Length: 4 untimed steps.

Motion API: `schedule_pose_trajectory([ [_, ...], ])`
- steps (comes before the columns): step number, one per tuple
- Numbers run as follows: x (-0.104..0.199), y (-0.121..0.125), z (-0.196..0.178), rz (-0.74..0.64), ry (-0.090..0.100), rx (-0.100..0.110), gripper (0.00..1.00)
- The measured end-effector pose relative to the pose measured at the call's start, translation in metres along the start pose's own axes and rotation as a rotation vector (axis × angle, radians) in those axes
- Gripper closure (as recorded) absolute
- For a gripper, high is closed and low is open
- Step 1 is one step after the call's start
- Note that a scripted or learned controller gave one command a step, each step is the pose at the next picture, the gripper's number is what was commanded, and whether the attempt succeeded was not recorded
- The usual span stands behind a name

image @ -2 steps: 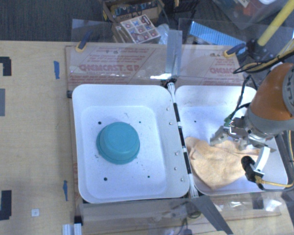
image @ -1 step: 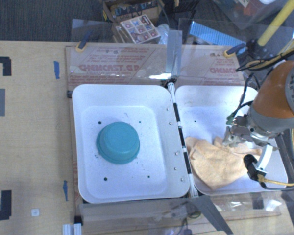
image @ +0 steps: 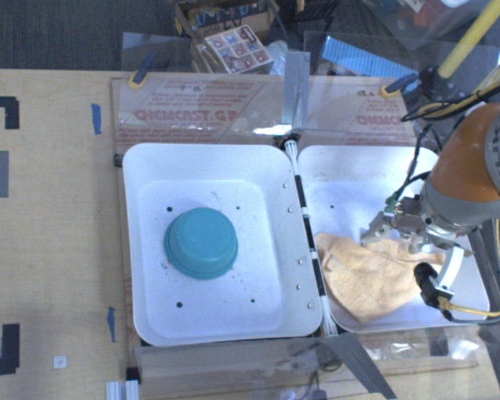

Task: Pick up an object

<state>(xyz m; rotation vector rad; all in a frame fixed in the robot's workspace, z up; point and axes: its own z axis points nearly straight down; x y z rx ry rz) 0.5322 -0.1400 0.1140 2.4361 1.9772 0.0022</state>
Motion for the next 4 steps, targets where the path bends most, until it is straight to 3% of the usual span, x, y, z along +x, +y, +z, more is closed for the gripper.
schedule_pose_trajectory([
  [1,-0.043,0.027,0.024,-0.292,0.0,-0.004,0.0],
  [2,0.008,-0.004,0.024,-0.429,0.001,-0.008,0.0],
  [3,0.006,-0.002,0.013,-0.424,0.001,-0.013,1.0],
  [4,0.08,0.062,-0.071,-0.51,0.001,0.001,1.0],
])
